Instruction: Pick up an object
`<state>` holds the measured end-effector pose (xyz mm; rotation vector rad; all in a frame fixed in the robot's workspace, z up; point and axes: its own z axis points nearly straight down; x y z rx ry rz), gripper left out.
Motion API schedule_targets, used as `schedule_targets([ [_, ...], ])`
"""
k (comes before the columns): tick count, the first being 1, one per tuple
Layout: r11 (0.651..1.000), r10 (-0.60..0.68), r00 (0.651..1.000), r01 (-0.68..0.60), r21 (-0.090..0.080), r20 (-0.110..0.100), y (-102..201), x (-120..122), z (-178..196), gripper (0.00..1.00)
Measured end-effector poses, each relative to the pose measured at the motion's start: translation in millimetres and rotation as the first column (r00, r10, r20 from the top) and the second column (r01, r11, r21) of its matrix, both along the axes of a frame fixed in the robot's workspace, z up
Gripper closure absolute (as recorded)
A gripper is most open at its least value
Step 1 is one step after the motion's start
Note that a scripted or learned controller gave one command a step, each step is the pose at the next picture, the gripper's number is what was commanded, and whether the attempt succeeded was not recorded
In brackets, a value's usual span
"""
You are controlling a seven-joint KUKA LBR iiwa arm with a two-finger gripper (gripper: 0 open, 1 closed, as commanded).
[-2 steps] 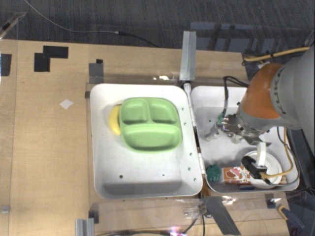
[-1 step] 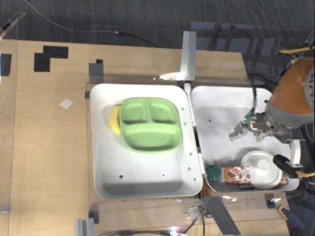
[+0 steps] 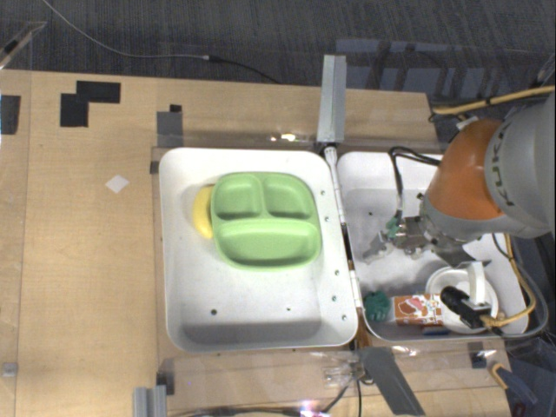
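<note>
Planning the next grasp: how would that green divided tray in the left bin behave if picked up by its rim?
The green three-compartment plastic tray looks rigid and probably light. Its smooth rim may slip in a pinch. It lies partly over a yellow object, so it may rock or tilt when pushed.

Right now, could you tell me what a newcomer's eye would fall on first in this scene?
The bright green divided plate in the left bin stands out most, with a yellow object peeking out from under its left edge. Next comes the arm's orange band over the right bin, its end effector low inside. A small carton lies along that bin's near wall.
</note>
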<state>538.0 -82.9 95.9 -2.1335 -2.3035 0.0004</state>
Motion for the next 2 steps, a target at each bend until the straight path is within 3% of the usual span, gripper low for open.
schedule_targets([
  [1, 1.000, -0.017, 1.000, 0.017, -0.001, 0.010, -4, 15, -8, 0.00],
  [2, 1.000, -0.016, 1.000, 0.016, -0.003, 0.017, -5, 18, 2, 1.00],
])
